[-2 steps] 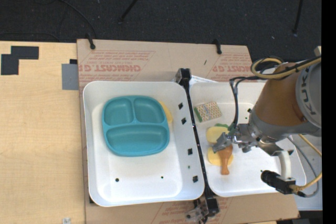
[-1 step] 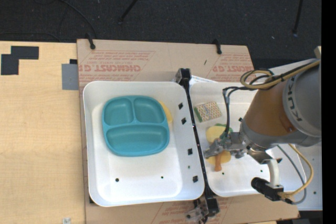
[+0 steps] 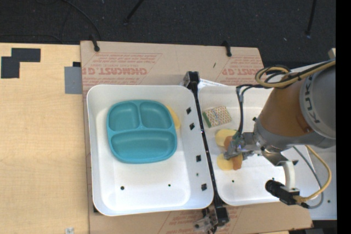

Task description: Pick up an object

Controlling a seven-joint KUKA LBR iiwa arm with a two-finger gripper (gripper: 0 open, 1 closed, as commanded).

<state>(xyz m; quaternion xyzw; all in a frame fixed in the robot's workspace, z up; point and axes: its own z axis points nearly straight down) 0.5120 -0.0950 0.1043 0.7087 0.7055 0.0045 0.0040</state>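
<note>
In the right bin, my gripper reaches down from the right among a small cluster of objects. A yellow piece lies just above the gripper and another yellow piece just left of it. A small brown-orange object sits right at the fingertips, partly hidden by them. A patterned green-and-tan packet rests further back in the same bin. The arm's wrist covers the bin's right half.
The left bin holds a teal divided plate with a yellow item peeking out at its right edge. A black divider separates the bins. Cables loop off the arm at the right.
</note>
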